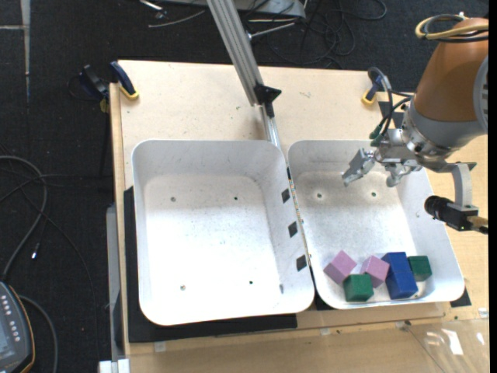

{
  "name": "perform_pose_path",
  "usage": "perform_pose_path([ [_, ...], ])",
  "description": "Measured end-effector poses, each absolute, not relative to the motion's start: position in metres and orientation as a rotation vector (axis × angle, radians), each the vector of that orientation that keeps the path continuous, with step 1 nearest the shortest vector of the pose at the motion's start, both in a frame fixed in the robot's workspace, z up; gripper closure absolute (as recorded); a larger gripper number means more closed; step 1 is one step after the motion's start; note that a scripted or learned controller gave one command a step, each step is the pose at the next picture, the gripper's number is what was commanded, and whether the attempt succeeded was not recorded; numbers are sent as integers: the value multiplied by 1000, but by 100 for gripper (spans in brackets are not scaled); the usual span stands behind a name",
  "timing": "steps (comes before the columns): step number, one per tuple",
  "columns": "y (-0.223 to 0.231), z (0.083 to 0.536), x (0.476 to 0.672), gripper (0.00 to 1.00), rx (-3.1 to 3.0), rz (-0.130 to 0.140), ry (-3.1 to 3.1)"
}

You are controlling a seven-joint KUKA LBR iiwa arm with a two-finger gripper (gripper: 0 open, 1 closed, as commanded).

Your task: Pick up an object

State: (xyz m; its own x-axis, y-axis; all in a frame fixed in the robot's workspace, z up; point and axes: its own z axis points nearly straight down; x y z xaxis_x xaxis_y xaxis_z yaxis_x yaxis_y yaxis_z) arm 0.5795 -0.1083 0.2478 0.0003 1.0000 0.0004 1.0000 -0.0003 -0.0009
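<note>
Dark carpet floor (54,45) — black cables (31,208) trailing — around a pale wooden bench (194,99).

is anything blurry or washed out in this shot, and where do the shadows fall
Camera view: the gripper looks soft, slightly blurred; the blocks in the right bin stay sharp; the left bin is bright but keeps its speckles, with faint shadow along its walls; the floor around the bench is dark.

Two white bins side by side on a bench: left bin (210,231), right bin (373,224). Clustered at the right bin's lower edge: two pink blocks (339,267) (376,269), a green block (358,287), a blue block (399,275), another green block (420,266). Gripper (374,168) at upper right, over the right bin, fingers spread, nothing between them.
</note>
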Motion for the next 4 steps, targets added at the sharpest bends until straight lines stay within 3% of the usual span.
perform_pose_path([
  [1, -143, 92, 557, 0, -2225, 2, -2217],
  [2, -222, 188, 551, 0, -2236, -1, -2223],
  [3, -194, 159, 509, 0, -2220, 3, -2216],
  [4, -195, 171, 512, 100, -2224, -2, -2223],
])
